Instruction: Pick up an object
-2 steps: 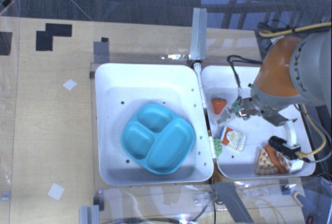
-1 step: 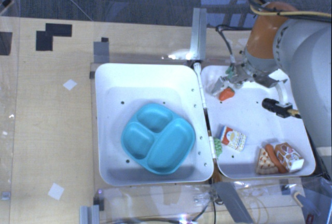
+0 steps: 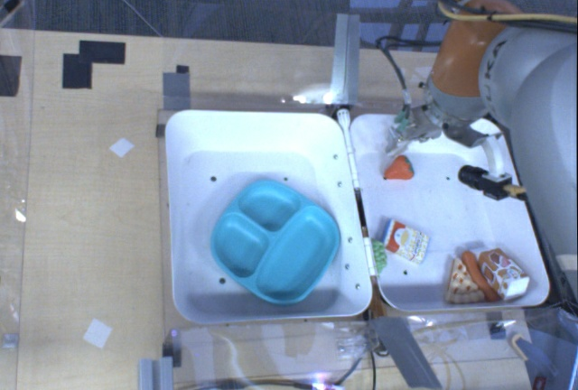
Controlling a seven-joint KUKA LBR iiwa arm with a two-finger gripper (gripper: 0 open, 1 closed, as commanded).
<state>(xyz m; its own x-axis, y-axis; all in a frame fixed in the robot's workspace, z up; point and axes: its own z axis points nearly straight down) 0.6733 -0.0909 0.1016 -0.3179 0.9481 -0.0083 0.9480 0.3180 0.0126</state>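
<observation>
My gripper [image 3: 404, 132] hangs over the far left corner of the right bin [image 3: 449, 209], below the arm's orange band. Just in front of it, a short way apart, a small red-orange toy fruit [image 3: 398, 168] with a green tip lies on the bin floor. Nothing is visibly held. A small white carton with an orange picture [image 3: 405, 242] lies nearer the front, with a green piece [image 3: 378, 255] beside it against the left wall. A toy food pack [image 3: 486, 275] in brown, orange and white rests in the front right corner.
The left bin [image 3: 185, 199] holds a blue divided plate [image 3: 275, 239]. A black part with a yellow tip [image 3: 485, 181] sticks out over the right bin's right side. The bulky grey arm covers the bench's right edge. A metal post [image 3: 346, 54] stands behind the bins' shared wall.
</observation>
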